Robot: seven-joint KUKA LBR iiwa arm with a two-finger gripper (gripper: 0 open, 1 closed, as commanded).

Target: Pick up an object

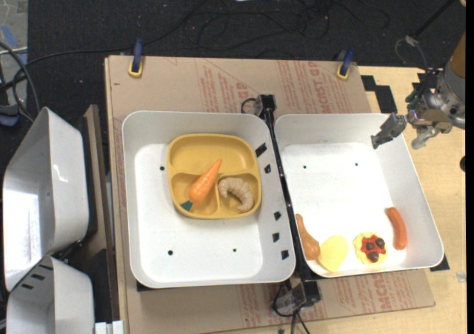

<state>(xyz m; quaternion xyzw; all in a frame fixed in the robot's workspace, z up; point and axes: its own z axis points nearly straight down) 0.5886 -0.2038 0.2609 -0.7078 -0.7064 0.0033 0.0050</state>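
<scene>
Gripper (406, 131) hangs over far-right rim of right bin (333, 155), fingers spread, nothing btwn them. Pickable items sit along that bin's near edge: toy sausage (398, 227) at right, small pizza (370, 247), yellow disc (333, 252), orange spoon-like piece (307, 240). Sausage looks the best bet: prob light, rigid plastic, smooth so maybe slippery; grab across its narrow middle. Left bin (148, 244) has yellow divided plate (178, 158) w/ toy carrot (205, 181) & shrimp (237, 193).

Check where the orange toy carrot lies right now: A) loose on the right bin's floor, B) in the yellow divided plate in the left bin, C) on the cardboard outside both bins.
B: the orange toy carrot lies slanted across the yellow divided plate, beside a pale toy shrimp, within the left white bin.
</scene>
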